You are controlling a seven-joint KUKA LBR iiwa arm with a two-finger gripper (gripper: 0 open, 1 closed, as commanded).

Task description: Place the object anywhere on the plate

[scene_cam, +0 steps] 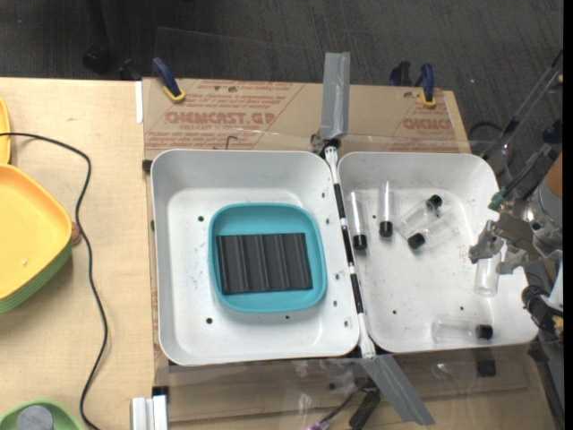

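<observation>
Your left bin [170, 240] carries a teal plate [267, 260] with a dark ribbed insert, set centrally. Your right bin [421, 164] carries clear vials with black caps: two [358, 222] upright-lying near its left wall, two [423, 215] toward its middle, one [461, 331] near the front edge. At the right edge your gripper [488, 262] is clamped on one clear vial [486, 279], hanging vertically.

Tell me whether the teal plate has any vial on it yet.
Not yet. The teal plate in the left bin shows just its dark ridged centre; the clear vials all lie in the right bin.
</observation>
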